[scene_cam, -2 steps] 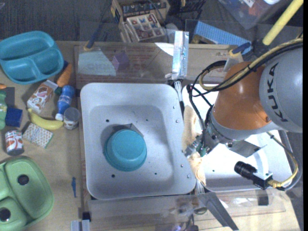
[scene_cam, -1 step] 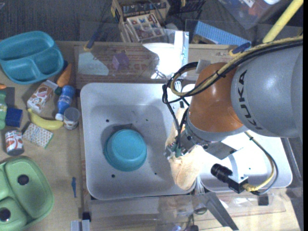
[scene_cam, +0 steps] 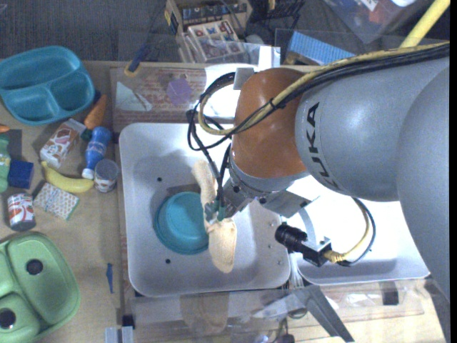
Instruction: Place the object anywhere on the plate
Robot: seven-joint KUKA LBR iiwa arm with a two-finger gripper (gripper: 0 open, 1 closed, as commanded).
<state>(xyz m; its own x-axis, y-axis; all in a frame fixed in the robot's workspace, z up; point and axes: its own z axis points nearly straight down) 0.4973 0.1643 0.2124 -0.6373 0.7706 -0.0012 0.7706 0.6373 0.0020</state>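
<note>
Claw was seen pinching a long pale cream banana-shaped object at mid-length, held just over the round blue plastic plate's right rim in the left white bin, presumably for release.

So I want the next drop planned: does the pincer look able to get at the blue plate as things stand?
Probably yes: the pincer hangs at the blue plate's right rim, with a pale long object lying along that edge and bare plate beside it.

Pale wooden bench, dark grey carpet floor; cluttered shelf rack behind
</note>
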